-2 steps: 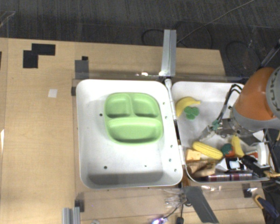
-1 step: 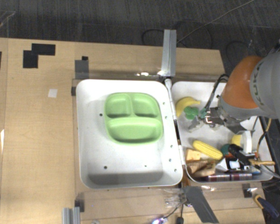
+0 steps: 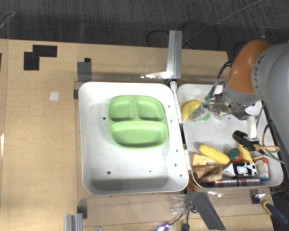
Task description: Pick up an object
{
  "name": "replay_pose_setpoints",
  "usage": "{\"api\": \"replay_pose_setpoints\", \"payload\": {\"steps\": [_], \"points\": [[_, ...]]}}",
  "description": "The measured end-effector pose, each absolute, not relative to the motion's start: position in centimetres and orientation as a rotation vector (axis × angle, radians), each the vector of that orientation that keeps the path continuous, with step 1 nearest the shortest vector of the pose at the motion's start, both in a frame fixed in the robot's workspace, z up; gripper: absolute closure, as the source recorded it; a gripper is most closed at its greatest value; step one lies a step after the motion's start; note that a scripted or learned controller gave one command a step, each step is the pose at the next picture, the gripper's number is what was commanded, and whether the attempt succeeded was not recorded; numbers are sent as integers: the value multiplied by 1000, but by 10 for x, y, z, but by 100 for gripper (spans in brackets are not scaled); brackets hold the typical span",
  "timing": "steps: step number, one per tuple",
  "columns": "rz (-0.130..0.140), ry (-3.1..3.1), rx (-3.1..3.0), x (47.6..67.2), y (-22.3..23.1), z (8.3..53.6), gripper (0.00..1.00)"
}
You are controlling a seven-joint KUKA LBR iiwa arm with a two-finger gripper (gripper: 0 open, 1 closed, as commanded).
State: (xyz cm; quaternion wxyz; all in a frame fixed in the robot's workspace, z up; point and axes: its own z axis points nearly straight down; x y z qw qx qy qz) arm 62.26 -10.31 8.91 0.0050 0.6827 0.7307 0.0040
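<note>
On the wooden bench the right bin [image 3: 274, 179] held the clutter, and the gripper [image 3: 205, 110], its pincer state impossible to tell, hung just beside the yellow banana [image 3: 190, 109], apparently mid-approach and needing a descent before closing.
</note>
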Motion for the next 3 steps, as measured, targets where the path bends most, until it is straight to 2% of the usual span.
{"api": "replay_pose_setpoints", "payload": {"steps": [1,2,3], "points": [[-46,2213,2265,662,-99,88,0],[-53,2165,2305,661,-97,89,0],[-42,2163,2313,662,-103,88,0]]}}
